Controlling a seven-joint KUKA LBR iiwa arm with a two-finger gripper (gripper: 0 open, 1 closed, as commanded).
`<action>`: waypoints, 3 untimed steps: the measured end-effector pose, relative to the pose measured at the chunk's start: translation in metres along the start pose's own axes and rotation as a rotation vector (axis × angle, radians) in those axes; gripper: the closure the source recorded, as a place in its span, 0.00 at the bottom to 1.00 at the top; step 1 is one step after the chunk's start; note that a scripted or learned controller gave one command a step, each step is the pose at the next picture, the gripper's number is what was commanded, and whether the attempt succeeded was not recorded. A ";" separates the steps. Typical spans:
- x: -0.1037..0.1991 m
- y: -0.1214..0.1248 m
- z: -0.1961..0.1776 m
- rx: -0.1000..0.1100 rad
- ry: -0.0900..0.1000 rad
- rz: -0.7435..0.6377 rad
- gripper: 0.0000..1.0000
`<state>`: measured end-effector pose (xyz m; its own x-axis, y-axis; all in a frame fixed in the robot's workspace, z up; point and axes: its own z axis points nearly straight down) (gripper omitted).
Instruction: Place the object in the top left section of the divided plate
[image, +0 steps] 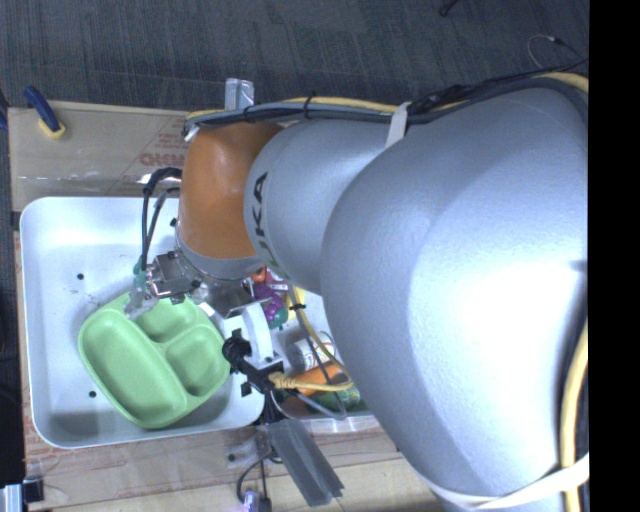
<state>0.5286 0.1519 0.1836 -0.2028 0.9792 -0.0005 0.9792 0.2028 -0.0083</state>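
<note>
A light green divided plate (140, 370) lies in the left white bin (60, 250), toward its right side. It has one long section on the left and two smaller ones on the right. My gripper (158, 282) hangs at the plate's upper rim, just above the upper small section (168, 320). The grey arm with its orange band (215, 200) covers the space behind it. I see no object lying in any section of the plate, and whatever is at the gripper's tip is hidden.
By the divider between the bins, partly under the arm, lie a purple item (270, 293), an orange item (322, 377) and something green (340, 396). Black cables (150, 225) loop beside the wrist. The arm hides most of the right bin.
</note>
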 end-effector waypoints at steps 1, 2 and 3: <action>-0.001 0.000 -0.008 0.005 -0.001 -0.002 1.00; -0.001 -0.054 -0.051 -0.002 0.000 0.025 1.00; -0.107 -0.076 -0.005 -0.001 0.001 0.083 1.00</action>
<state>0.4763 0.0319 0.1889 -0.1211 0.9926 -0.0005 0.9926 0.1211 -0.0068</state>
